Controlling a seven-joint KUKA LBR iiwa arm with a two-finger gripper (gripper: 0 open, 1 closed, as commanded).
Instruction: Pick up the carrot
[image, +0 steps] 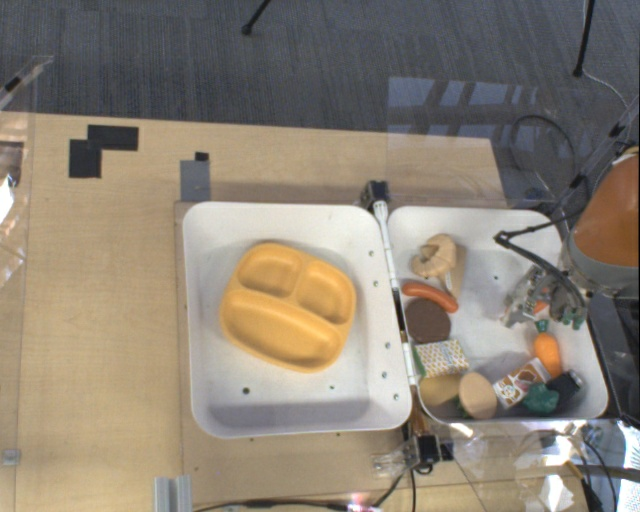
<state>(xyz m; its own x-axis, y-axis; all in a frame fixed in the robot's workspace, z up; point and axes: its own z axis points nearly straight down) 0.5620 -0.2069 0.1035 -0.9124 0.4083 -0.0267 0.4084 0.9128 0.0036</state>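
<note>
Yellow tray (288, 305) in left bin (205, 330) (sausage (430, 295), perhaps, right).

Even, fairly bright overhead light, no hard highlights; the two shallow white plastic bins (300, 410) read clean without blowing out, with a soft grey shadow pooled along the near inner wall of the left one and a faint shade under the yellow compartment plate (288, 305). Pale bluish window-like reflections lie on the clear sheeting over the light wooden bench top (110, 330) near the top right, and a milky sheen runs down the far left edge. Focus moderate throughout: small items in the right bin look soft, edges slightly smeared, resolution low.
</note>
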